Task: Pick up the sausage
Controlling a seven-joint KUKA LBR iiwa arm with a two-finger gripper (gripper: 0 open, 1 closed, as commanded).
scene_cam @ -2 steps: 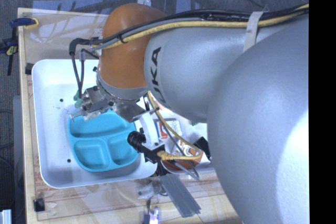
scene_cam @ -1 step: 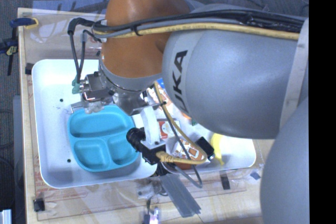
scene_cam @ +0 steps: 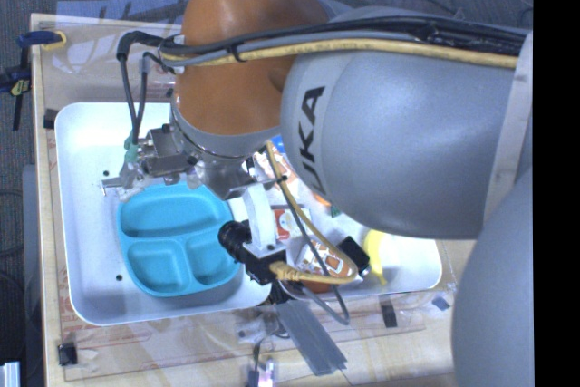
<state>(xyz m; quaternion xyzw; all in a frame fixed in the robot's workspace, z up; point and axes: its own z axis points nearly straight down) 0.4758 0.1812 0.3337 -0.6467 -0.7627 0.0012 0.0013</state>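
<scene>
Grey arm (scene_cam: 408,140) over white bin (scene_cam: 82,195), beside blue tray (scene_cam: 172,240).

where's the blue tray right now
The blue tray lies in the lower left part of the white bin, just left of the arm's wrist, in the camera view.

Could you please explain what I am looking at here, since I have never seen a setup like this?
A single camera above a bench looks down at a slant. The big grey and orange shape is a robot arm reaching in from the right, low over a shallow white bin and covering most of it. In the bin lies a blue tray with three compartments. Beside it, under the arm, sit some packaged items and something yellow. The arm hides its own gripper, so I cannot tell whether anything is held or where the sausage is.
</scene>
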